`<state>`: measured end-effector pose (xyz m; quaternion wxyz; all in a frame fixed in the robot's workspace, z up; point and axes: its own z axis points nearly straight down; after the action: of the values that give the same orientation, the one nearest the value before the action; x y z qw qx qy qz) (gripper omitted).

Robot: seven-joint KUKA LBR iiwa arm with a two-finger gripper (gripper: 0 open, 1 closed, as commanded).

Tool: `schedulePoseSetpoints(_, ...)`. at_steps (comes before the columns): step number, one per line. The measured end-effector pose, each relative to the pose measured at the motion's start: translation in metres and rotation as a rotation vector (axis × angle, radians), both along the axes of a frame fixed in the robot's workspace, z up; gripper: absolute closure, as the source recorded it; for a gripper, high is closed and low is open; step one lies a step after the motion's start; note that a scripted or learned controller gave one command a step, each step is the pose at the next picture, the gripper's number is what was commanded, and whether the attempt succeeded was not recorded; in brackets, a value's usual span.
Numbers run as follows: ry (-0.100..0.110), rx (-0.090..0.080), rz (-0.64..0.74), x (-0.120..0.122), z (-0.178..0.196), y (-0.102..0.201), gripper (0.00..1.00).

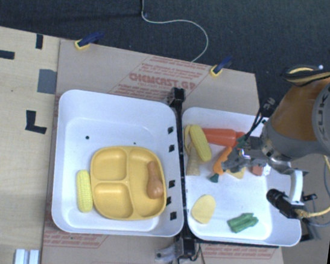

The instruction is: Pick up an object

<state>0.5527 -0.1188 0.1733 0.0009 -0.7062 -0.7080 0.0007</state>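
**Two bins, toy food in both, gripper low in the right one**

Seated on a sheet of cardboard (160,79) spread over the bench: two shallow white bins side by side, meeting along a dark seam at frame centre.

Left bin (76,110), largest holder in view. Filling its lower middle, a yellow divided plate (116,176) with three compartments. In the plate's right compartment, a brown sausage (155,181) lying lengthwise. Outside the plate, just beside its lower-left rim on the bin floor, a yellow corn cob (84,190).

Right bin (284,239), right of centre. Along its upper edge, an orange carrot (222,135) lying crosswise, its left end touching a second corn cob (200,142) set at a slant near the seam. Lower left on the floor, a pale yellow slice (203,208), potato-like. Lower middle, a small green vegetable (242,221), well apart from the slice. Near the gripper, a thin orange piece with a green tip (220,166), tilted, and a little red-orange bit (258,169).

Reaching in from the right edge, the grey arm with its orange band (296,110); gripper (238,160) down in the right bin's upper middle, close over the thin orange piece. Jaw state impossible to tell; no object clearly seen between the fingers.
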Motion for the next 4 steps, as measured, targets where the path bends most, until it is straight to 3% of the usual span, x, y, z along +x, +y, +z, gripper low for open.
schedulePoseSetpoints(1,-0.002,-0.001,0.0,0.002,0.05,0.0,1.0)
schedulePoseSetpoints(2,0.005,0.0,-0.002,-0.04,0.055,0.016,1.0)
schedulePoseSetpoints(3,0.006,0.001,-0.001,-0.064,0.058,0.031,1.0)
schedulePoseSetpoints(4,0.007,0.0,-0.002,-0.06,0.039,0.036,1.0)
